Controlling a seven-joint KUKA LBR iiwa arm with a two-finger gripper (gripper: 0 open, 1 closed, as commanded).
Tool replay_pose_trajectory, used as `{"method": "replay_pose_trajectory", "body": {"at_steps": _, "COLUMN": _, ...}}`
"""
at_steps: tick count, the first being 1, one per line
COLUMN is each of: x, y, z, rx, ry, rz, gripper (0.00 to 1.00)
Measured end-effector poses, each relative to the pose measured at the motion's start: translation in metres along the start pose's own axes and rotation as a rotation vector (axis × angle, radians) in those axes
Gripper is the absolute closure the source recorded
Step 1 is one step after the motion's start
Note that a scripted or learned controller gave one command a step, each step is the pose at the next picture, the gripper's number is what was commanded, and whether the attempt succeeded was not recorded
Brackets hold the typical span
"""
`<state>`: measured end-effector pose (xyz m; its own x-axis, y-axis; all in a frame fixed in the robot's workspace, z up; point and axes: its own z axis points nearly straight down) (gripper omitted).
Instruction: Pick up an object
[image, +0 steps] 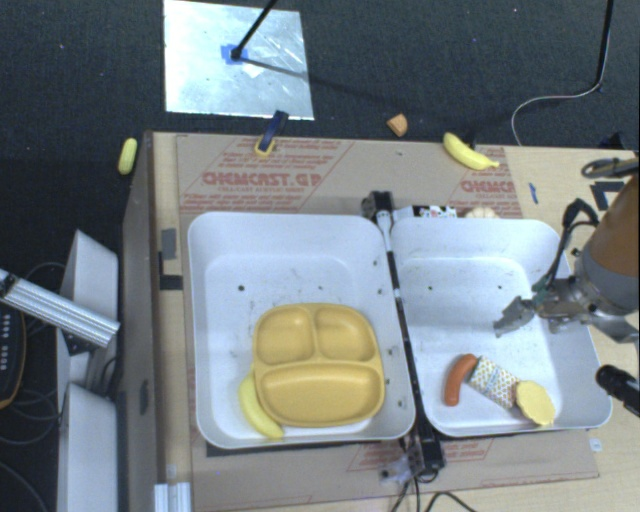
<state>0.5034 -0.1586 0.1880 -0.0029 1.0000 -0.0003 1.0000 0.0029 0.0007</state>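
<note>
Reaching in over the right bin (440, 245), the gripper (512, 318) hangs above bare floor; whether it is open or closed cannot be told. Three things lie just below it: one hot dog (458, 379), one patterned packet (494, 381), one yellow round piece (535, 402). Inside the left bin (230, 250) sit one yellow divided plate (318, 362) and one banana (258, 410); another banana (468, 152) lies on the bench behind.
</note>
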Motion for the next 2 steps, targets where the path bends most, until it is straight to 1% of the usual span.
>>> {"method": "replay_pose_trajectory", "body": {"at_steps": 1, "x": 0.060, "y": -0.016, "z": 0.027, "rx": 0.000, "ry": 0.001, "rz": 0.000, "gripper": 0.00}}
{"method": "replay_pose_trajectory", "body": {"at_steps": 2, "x": 0.062, "y": -0.017, "z": 0.084, "rx": 0.002, "ry": 0.001, "rz": 0.002, "gripper": 0.00}}
